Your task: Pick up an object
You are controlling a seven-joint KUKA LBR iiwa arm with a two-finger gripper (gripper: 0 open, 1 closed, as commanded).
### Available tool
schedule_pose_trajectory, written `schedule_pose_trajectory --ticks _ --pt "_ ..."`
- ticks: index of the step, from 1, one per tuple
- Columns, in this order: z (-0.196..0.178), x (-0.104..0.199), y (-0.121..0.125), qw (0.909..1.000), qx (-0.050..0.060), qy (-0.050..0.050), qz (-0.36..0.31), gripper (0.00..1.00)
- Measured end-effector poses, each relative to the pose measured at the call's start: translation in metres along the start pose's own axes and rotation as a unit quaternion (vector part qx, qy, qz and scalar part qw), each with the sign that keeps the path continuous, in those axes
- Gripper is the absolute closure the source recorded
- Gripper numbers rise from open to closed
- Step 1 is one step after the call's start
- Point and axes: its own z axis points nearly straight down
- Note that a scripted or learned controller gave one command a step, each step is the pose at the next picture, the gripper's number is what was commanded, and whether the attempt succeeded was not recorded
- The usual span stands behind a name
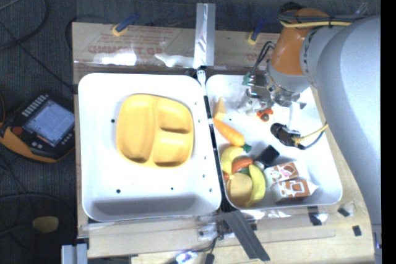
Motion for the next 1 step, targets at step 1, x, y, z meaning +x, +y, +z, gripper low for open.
schedule_pose_trajectory --ticks 1 --pt "-0.0917 0.0248 0.0199 0.9984 0.007 -0.001 -0.057 1.00"
